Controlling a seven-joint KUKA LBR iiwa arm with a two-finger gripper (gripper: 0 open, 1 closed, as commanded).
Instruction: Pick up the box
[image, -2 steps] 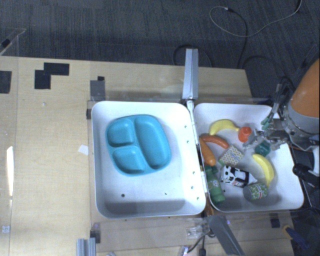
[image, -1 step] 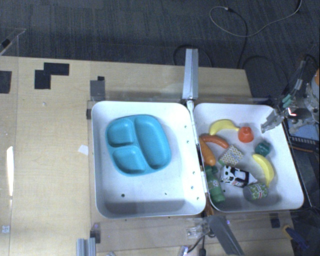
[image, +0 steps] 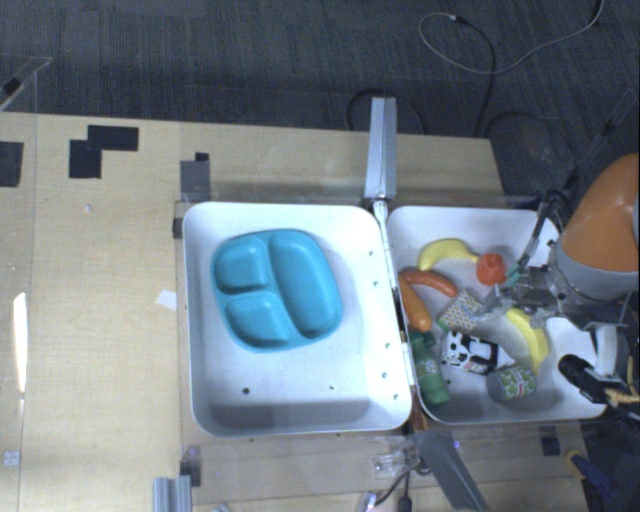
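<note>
A small black-and-white patterned box (image: 470, 352) lies in the right bin (image: 560, 408), near its middle front. Just above it sits a small checkered carton (image: 460, 314). The arm comes in from the right, its orange band (image: 605, 228) above the grey wrist. My gripper (image: 507, 292) hangs over the middle of the right bin, above and to the right of the patterned box, between a red round piece (image: 490, 268) and a yellow banana (image: 528, 336). Nothing shows between its fingers.
The right bin also holds a second banana (image: 446, 253), a hot dog (image: 428, 284), an orange sausage (image: 415, 309), a green bottle (image: 429, 372) and a patterned can (image: 514, 382). A blue divided plate (image: 277, 288) lies in the left bin (image: 300, 410).
</note>
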